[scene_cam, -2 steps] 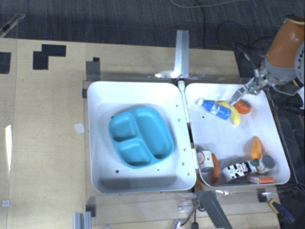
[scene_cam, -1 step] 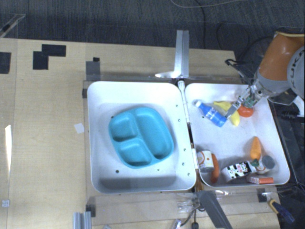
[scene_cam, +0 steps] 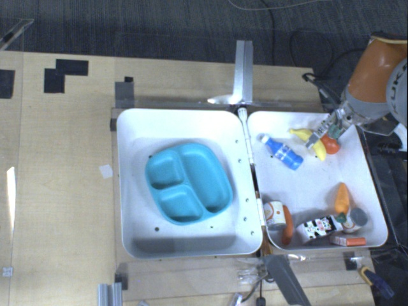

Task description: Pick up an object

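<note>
Jaws' state we cannot tell; our gripper point(scene_cam: 324, 134) hovers at the yellow plastic banana point(scene_cam: 305, 136), so descending comes next.

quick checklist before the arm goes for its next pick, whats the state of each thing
1. Gripper is over the right bin, at the far-right cluster: ok.
2. Targets nearby: yellow banana-like toy and orange-red ball lie right at the gripper: ok.
3. An object between the fingers: cannot tell, too small and blurred.
4. Blue bottle lies apart from that cluster, to its left: ok.
5. Near-edge pile, with can and carrot, is crowded: not ok for a clean grasp.
6. Left bin holds the blue divided tray, well away from the arm: ok.
</note>
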Motion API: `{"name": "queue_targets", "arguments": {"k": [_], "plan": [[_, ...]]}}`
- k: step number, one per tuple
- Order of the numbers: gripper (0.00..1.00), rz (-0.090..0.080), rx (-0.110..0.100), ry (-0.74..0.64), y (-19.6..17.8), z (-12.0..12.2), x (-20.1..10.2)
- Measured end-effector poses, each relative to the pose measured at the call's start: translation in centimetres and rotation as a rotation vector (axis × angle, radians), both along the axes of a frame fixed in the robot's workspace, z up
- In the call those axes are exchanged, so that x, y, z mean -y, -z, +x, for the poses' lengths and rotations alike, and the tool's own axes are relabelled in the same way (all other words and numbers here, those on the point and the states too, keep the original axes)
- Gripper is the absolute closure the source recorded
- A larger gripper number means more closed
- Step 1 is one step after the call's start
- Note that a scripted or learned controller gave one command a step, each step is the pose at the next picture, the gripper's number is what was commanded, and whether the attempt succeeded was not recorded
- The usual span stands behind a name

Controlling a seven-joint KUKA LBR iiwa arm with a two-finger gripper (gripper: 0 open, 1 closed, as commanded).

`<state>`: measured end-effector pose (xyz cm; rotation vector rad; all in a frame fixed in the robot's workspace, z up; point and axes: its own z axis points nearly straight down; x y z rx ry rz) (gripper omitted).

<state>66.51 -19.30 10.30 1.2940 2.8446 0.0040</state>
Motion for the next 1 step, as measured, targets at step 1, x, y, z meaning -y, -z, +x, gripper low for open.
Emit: {"name": "queue_targets", "arguments": {"k": [1], "plan": [[1.00,0.003,-0.004,-0.029,-13.32,-1.17,-6.85]]}}
